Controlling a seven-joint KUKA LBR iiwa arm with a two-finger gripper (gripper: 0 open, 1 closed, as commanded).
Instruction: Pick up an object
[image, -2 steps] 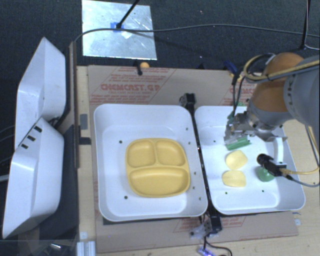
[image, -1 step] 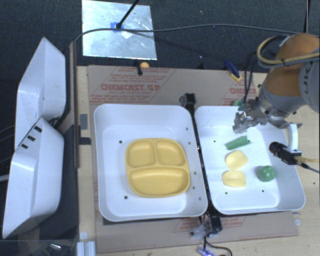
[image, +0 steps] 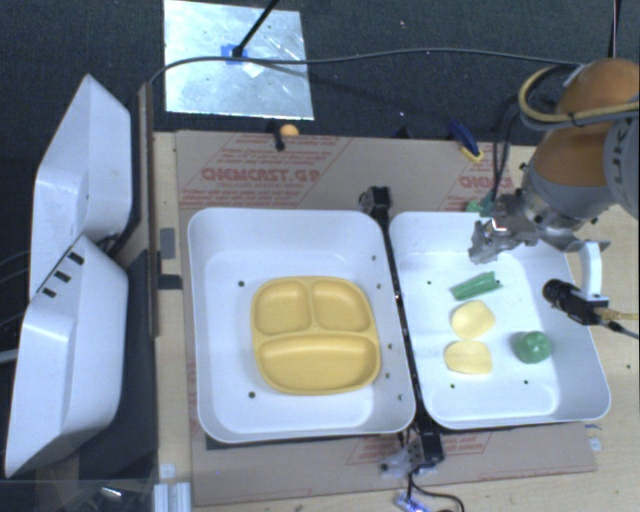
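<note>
We see the gripper (image: 490, 240) poised just above the green stick (image: 474, 287), which lies slanted below it; whether its jaws are released, we cannot tell.

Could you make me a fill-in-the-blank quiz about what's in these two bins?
1. The yellow tray lies in the ____ bin.
2. The tray has ____ compartments.
3. The round ball in the right bin is ____ in colour.
4. The gripper hovers nearest the green ____.

Missing words: left; three; green; stick
</note>
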